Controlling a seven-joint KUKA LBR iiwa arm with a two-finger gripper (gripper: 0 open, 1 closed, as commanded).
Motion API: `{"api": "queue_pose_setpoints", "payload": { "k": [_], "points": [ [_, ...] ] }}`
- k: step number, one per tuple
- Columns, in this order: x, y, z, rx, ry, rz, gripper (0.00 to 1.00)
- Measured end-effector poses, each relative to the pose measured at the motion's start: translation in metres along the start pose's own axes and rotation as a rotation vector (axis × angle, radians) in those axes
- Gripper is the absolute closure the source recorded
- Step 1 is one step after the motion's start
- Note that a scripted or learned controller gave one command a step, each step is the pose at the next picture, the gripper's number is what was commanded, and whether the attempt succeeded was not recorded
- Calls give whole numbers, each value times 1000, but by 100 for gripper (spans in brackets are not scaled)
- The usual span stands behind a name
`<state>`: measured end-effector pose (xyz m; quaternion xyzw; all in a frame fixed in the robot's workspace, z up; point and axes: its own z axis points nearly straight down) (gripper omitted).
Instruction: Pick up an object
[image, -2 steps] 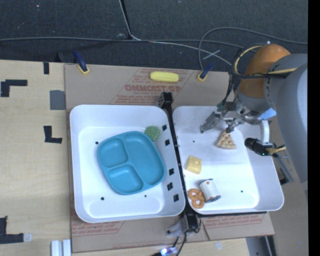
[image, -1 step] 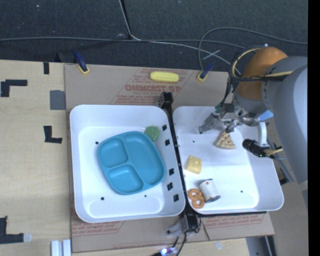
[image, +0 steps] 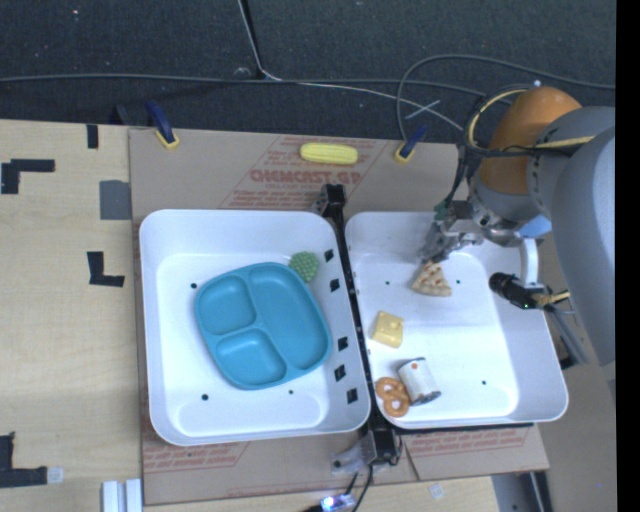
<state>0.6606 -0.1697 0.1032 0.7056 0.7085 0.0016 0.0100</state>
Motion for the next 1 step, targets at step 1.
{"api": "queue_pose_setpoints", "payload": {
  "k": [1],
  "points": [
    [-2, -7, -48, 13, 11, 4, 100]
  ]
}}
